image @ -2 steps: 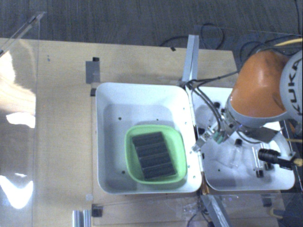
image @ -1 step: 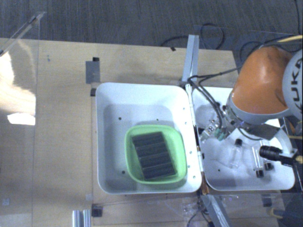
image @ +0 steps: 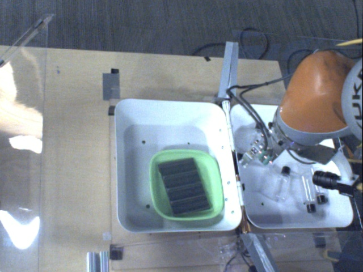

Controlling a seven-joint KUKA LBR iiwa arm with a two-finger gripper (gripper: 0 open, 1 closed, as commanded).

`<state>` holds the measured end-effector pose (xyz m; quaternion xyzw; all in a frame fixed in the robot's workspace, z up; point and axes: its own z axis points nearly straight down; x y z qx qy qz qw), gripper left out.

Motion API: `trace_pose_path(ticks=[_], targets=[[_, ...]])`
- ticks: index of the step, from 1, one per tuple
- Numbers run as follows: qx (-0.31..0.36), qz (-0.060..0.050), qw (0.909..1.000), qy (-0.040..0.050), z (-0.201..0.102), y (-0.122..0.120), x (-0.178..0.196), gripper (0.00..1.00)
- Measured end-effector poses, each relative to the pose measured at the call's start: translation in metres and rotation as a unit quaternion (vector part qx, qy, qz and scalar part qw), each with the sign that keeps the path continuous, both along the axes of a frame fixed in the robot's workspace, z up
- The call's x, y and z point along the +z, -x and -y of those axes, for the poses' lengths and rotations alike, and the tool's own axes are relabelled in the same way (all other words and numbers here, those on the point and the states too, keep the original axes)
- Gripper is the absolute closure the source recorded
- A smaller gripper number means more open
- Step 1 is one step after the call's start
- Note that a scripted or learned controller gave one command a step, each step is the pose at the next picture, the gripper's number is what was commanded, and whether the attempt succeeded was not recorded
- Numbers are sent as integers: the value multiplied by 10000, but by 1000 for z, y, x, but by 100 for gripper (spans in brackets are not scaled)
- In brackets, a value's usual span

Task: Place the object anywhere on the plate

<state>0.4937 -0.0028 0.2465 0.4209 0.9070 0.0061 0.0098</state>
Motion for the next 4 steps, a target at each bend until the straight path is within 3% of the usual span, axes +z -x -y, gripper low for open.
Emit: trace_pose_path(ticks=[1,2,3,4], targets=[[1271,-83,9918,25,-25,-8,-62,100],[1268,-82,9919,25,-25,-8,-62,0],[1264,-40,9920,21,-26,-10,-50,100],[1266,-41,9919,22,-26,-10,-50,0]])
